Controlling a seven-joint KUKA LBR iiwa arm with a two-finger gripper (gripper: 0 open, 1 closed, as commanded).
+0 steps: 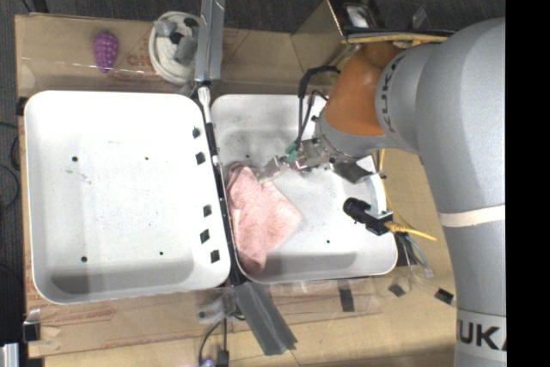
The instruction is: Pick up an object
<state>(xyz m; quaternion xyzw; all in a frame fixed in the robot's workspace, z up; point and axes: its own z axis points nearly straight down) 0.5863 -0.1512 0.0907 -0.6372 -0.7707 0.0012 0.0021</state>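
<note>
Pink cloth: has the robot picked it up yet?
Not yet. The pink cloth lies flat in the right bin. The gripper has got as far as its upper edge. Grabbing and lifting it are left.

The grey arm (447, 125) reaches in from the right, its orange band (357, 99) bent above the wrist, the gripper (273, 168) angled low toward the left with its tips pointing down and leftward.
</note>
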